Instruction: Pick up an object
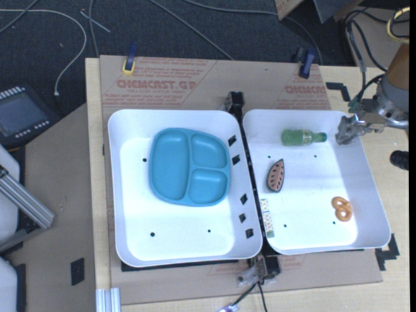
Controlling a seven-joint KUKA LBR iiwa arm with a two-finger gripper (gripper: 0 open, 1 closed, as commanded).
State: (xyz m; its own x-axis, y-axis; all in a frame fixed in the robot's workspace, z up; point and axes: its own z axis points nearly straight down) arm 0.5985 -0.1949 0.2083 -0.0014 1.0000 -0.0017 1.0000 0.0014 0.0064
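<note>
Two shallow white bins sit side by side on the bench. In the right bin (374, 200), nearest the front edge, a narrow printed packet (266, 218) lies along the left wall by the divider. Close to the right wall, a little further back, rests a small pretzel (342, 208). Beyond the packet, still on the left side of this bin, lies a brown leaf-shaped piece (275, 175) with pale stripes. Toward the back edge a green bottle (302, 137) lies on its side, its cap pointing to the right wall.

In the left bin (130, 233) a blue divided plate (190, 166) lies flat, closer to the back edge than the front.

The gripper (348, 129) hangs over the back right corner of the right bin, just beside the bottle's cap end and apart from it. Nothing sits between its fingers; whether they are spread or closed I cannot tell.
</note>
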